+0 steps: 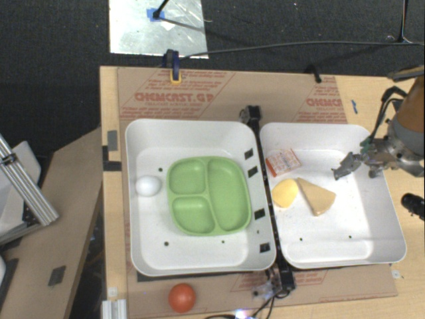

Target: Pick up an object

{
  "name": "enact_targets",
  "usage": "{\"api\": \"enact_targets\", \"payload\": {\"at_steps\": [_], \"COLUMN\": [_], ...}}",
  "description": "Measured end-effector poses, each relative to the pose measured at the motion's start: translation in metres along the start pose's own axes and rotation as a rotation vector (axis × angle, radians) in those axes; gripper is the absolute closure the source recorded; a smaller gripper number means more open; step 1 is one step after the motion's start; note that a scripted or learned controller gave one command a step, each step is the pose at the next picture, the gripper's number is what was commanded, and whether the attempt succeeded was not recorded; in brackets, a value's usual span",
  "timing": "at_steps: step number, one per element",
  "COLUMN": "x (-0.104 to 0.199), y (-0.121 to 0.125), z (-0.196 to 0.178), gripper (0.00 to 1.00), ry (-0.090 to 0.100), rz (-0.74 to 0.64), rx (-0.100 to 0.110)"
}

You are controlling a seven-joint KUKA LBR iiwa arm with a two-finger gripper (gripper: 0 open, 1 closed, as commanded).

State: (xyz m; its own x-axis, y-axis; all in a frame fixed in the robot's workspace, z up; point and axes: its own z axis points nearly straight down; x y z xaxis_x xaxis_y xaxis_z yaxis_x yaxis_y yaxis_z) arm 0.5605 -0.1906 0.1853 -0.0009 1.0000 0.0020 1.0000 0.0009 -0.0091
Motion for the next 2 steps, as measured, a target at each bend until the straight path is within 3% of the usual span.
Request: {"api": "enact_targets", "payload": {"at_steps": [1, 2], "x": [0.0, 0.002], "y": [0.003, 0.001], "z": [-0.006, 0.057], "gripper": [0.0, 0.0], "ry": [-0.002, -0.001], "rz": [-0.002, -0.001], "rx": [-0.01, -0.007]}}
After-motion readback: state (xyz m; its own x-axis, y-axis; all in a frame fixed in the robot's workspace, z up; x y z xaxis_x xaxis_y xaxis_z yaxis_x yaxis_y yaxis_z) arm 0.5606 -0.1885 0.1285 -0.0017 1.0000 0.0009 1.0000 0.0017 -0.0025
